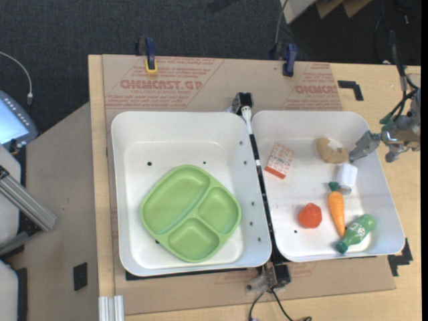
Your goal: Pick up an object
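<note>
We read "CHEMCAST G.P" in red letters on the brown protective sheet (167,79) behind the left bin (127,179), and part of the same word, "CHEMCAS", repeats behind the right bin (381,199). A small red and white packet (279,160) in the right bin carries print too fine for us to read, and the green bottle (356,233) has a white label we cannot make out either. The left bin holds a green divided plate (190,212) with three compartments. In the right bin we see a tan rounded object (331,150) near the far wall, a small white block (347,175) just in front of it, and an orange carrot (337,210) whose long axis runs almost straight toward the near wall, leafy green end at the far end touching the white block, tip pointing at the bottle. A red tomato-like piece (309,215) sits just left of the carrot. The bottle lies on its side near the front right corner, cap toward the near-left. The gripper (366,146) sits at the right bin's far right edge, beside the tan object; we cannot tell how wide its claw stands, and we see nothing in it.
</note>
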`<state>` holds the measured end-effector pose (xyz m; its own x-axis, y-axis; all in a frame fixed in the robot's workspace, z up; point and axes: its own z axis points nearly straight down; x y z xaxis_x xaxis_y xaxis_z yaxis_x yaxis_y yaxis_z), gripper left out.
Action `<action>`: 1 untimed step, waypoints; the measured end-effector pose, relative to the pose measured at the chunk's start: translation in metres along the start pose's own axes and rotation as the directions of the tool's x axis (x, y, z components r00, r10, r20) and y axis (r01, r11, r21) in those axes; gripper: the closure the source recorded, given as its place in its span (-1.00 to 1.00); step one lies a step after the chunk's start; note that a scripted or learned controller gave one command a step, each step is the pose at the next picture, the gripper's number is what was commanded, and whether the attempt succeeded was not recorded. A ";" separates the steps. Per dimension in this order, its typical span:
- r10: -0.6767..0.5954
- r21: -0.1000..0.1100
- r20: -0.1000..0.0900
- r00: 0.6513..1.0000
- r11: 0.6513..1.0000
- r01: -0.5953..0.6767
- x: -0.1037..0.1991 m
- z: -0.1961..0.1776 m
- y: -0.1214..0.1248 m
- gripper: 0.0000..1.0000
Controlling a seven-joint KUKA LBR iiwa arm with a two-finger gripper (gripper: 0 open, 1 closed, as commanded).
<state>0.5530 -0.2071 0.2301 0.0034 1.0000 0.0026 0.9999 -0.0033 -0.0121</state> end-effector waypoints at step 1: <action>-0.004 -0.013 0.003 1.000 1.000 0.004 0.001 -0.007 0.003 -1.00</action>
<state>0.5558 -0.2066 0.2369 -0.0002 1.0000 -0.0008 1.0000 0.0002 0.0007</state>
